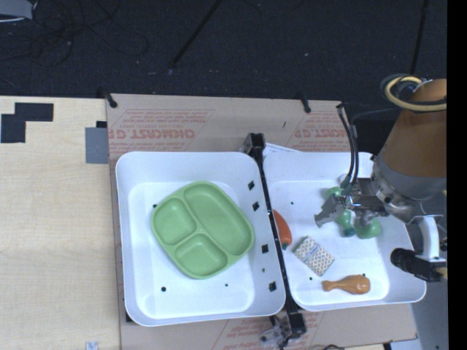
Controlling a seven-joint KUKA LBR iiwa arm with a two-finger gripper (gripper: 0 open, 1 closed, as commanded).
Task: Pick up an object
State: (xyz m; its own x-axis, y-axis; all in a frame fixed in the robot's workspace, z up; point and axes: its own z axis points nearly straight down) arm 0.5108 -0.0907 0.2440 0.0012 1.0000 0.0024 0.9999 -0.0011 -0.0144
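My gripper (341, 214) hangs low over the right part of the right bin (314, 173), under the grey arm with its orange band. A green object (368, 228) lies right beside and partly under the gripper, which hides part of it; whether they touch is unclear. A small white packet with a blue pattern (314, 256) lies to the gripper's lower left. A tan drumstick-shaped toy (349, 285) rests near the bin's front wall. An orange-red object (282, 229) sits against the bin's left wall.
The left bin (139, 195) holds a light green divided plate (202, 228). A black divider (266, 224) runs between the two bins. Both bins stand on a brown cardboard sheet (182, 126). Cables hang beside the arm at the right.
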